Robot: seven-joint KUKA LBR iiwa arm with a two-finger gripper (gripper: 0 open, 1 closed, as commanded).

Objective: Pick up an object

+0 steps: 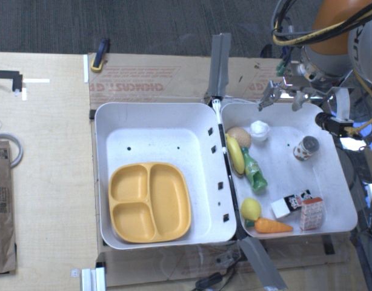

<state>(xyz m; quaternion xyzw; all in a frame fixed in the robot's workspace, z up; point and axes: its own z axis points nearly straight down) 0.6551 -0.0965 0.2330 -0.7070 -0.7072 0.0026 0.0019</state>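
While one tray (150,202) lies, one carrot (272,226).

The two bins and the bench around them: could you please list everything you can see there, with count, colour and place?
Bins: two, white, side by side.
Divided plate: one, yellow, left bin.
Banana: one, yellow, right bin's left side.
Green packet: one, beside the banana.
Lemon: one, yellow, near corner.
Carrot: one, orange, near edge.
Carton: one, red-white, near right.
Small can: one, right bin.
White cup: one, far side.
Gripper: one, grey, above the right bin's far edge.
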